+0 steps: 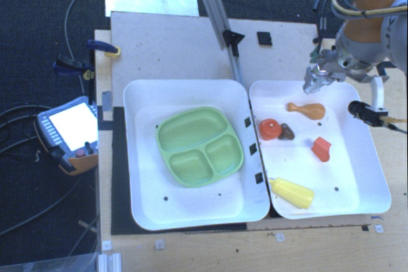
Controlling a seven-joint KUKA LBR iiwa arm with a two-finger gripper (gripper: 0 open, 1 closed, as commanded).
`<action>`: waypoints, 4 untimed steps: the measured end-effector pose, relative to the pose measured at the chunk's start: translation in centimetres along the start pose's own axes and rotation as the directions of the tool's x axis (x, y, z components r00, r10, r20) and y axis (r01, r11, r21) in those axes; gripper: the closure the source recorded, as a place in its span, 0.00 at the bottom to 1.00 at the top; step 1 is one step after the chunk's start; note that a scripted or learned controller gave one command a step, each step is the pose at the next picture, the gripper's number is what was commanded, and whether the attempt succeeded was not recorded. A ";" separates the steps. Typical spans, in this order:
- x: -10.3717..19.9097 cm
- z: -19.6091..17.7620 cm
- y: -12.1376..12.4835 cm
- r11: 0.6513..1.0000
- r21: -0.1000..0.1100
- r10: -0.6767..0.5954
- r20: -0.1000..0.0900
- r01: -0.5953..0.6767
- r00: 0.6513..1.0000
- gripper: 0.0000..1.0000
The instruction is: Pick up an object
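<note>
A: What sits in the right bin (373, 191)?

B: A tan drumstick (307, 110), a round red tomato (270, 129) touching a dark brown lump (287, 132), a blocky red piece (321, 149) and a smooth yellow bottle shape (292, 193) near the front.

A: And the gripper (314, 81)?

B: Over the bin's back edge, just beside the drumstick, nothing seen in it; how far it is open I cannot tell.

A: The left bin (143, 200)?

B: A glossy green divided plate (199, 146).

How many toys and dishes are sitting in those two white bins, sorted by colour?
Green: 1, the three-compartment plastic tray
Red: 2, the round tomato-like toy and the small block
Yellow: 1, the bottle-shaped toy
Tan: 1, the drumstick toy
Dark brown: 1, the small lump
Total: 6
</note>
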State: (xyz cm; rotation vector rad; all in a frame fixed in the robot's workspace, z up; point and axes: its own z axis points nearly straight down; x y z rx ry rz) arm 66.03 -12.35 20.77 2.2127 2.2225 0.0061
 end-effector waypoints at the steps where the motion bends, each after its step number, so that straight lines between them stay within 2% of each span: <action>1: 5.5 -0.5 -0.8 1.000 0.005 -0.005 -0.003 0.005 1.000 1.00; 2: 10.7 -1.8 -3.0 1.000 0.006 -0.006 -0.003 0.006 1.000 1.00; 3: 16.1 -0.9 -5.3 1.000 0.009 -0.006 -0.003 0.006 1.000 1.00; 4: 21.7 -2.1 -7.0 1.000 0.007 -0.007 -0.004 0.007 1.000 1.00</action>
